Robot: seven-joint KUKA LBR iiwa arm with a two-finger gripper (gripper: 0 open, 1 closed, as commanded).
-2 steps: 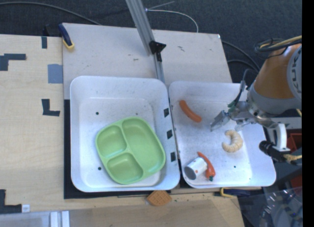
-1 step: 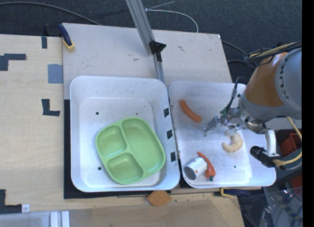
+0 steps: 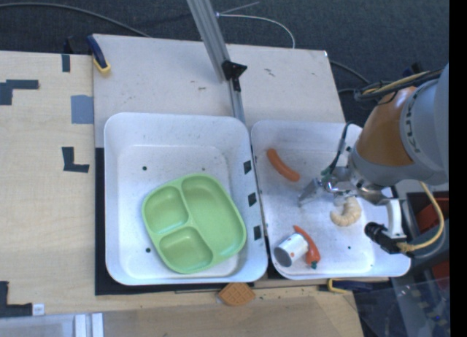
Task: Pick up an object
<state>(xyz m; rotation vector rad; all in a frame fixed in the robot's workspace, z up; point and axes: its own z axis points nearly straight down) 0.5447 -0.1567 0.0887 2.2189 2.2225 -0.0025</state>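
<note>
Dark carpet floor (image 3: 350, 7) beyond; pale wooden bench (image 3: 44, 204), grey tape patches (image 3: 82, 109), metal pole (image 3: 208, 25) slanting overhead.

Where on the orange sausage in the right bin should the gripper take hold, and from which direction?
Grip the orange sausage at its middle, coming straight down, with the gripper closing across its narrow width. It lies flat and diagonal on the right bin floor with open space on both long sides.

Grey arm (image 3: 430, 120), orange band, black cables.
</note>
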